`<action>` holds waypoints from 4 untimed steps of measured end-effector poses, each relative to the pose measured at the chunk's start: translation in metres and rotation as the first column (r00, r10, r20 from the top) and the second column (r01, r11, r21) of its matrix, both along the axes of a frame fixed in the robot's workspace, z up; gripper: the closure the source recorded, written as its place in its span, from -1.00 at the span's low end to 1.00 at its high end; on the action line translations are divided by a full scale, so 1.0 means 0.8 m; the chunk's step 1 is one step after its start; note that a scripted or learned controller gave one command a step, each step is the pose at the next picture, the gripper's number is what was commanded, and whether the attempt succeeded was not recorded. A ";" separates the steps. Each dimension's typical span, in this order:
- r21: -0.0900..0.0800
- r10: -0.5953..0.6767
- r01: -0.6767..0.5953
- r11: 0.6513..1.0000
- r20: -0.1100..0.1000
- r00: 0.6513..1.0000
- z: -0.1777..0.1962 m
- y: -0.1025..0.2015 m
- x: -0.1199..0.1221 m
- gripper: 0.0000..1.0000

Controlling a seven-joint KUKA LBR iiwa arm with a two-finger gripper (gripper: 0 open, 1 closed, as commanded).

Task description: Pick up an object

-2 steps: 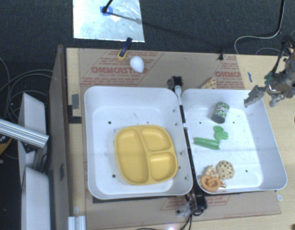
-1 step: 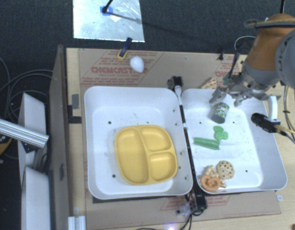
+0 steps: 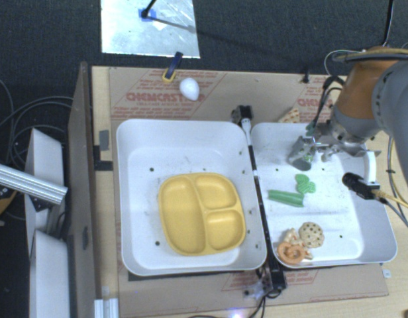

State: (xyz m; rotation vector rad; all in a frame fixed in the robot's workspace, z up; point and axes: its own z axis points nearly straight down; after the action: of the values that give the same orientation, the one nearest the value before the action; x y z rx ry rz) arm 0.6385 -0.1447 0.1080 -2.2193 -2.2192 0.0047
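Note:
My gripper [image 3: 301, 154] hangs over the back left part of the right bin [image 3: 373, 244], with the grey and orange arm reaching in from the right. Just in front of it lies a small green clump [image 3: 305, 183]. A long green piece [image 3: 285, 198] lies beside the clump, toward the bin's middle. A round speckled cookie [image 3: 310, 233] and an orange curled piece [image 3: 293, 251] sit at the front left corner. I see nothing between the gripper's tips.
The left bin [image 3: 141, 177] holds a yellow divided plate [image 3: 201, 212]. Behind the bins, a white egg-like ball [image 3: 189, 88] and a small blue and yellow tool [image 3: 171, 68] lie on the cardboard. A black divider [image 3: 255, 177] separates the bins.

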 end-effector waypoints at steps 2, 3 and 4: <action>-0.002 0.003 -0.003 1.000 0.010 1.000 0.021 0.001 0.004 -1.00; 0.002 0.007 -0.007 1.000 0.002 1.000 -0.031 0.049 -0.009 -1.00; 0.000 0.006 -0.006 1.000 0.010 1.000 -0.028 0.039 0.026 -1.00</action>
State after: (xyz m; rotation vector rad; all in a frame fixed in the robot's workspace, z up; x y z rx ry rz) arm 0.6593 -0.1135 0.0857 -2.2180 -2.2308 -0.0060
